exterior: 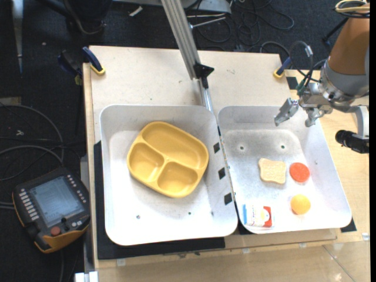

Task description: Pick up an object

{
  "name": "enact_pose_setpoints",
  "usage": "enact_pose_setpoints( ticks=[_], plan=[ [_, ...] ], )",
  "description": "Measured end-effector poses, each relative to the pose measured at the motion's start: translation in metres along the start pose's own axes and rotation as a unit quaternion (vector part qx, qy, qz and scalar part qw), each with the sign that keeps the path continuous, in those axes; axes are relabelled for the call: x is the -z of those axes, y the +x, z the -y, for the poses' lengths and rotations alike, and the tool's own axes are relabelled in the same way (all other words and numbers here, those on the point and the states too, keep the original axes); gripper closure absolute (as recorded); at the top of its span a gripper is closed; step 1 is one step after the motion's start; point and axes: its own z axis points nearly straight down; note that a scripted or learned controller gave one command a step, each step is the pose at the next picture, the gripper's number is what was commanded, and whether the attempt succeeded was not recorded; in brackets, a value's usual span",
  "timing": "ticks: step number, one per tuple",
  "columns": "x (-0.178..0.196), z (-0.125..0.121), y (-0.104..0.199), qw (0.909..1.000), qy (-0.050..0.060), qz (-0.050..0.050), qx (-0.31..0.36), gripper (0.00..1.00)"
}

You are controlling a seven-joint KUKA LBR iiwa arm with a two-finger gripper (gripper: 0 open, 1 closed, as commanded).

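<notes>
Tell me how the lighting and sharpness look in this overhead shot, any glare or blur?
In the camera view, lighting is even and soft; the yellow tray casts faint shadow, the right bin shows mild sheen, no harsh glare; the gripper looks slightly soft.

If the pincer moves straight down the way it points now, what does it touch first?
Most likely the bare floor of the right bin near its far edge. The pincer stands apart from the toast slice and red disc, though depth is unclear.

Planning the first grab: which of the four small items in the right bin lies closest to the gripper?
The toast slice; the others lie farther from the gripper.
</notes>
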Motion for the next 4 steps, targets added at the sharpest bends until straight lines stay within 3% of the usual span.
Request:
enact_pose_setpoints(
  ticks=[1,4],
  plan=[
    [0.000,0.000,0.000,1.0000,0.000,0.000,0.000,0.00],
    [-0.133,0.001,-0.003,1.0000,0.002,0.000,-0.001,0.00]
  ],
)
